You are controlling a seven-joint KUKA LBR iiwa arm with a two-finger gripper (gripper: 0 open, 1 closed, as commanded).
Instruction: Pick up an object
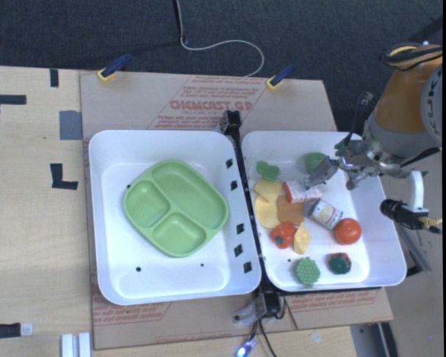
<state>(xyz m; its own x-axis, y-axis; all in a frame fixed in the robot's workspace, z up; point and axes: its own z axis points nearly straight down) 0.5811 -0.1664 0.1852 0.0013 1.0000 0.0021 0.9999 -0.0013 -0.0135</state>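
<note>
Jaws [321, 171]: can't tell from my feed if they're spread or pressed together; nothing visibly between them. They sit over the right bin [386, 262], near its back edge, just beside a green object [314, 159]. Worktop [30, 147] carries both bins. Left bin [111, 274] holds a green divided plate [175, 207]. Right bin clutter, touching or near each other: yellow pieces [267, 202], small can [325, 214] on its side, tomato [347, 231], red pepper [283, 234], green bumpy item [307, 271].

Robot lab: clamped cardboard [208, 106], bins [108, 199].
</note>
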